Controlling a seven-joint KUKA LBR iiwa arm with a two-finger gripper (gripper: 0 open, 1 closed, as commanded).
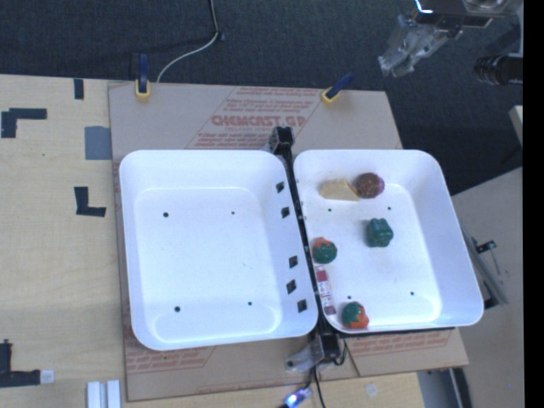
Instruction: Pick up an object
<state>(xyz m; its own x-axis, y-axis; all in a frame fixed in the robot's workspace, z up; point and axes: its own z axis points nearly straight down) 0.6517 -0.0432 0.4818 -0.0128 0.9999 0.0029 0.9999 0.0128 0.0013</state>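
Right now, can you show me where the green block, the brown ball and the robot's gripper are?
green block (378, 232): camera view, middle of its top face.
brown ball (369, 184): camera view, centre of its round top.
gripper (406, 53): camera view, midway between its fingertips, above the bench's far right corner.

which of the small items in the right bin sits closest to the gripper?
The brown round piece, at the far end of the right bin, beside the pale yellow piece. The gripper hangs beyond that end; the green ones lie nearer the camera.
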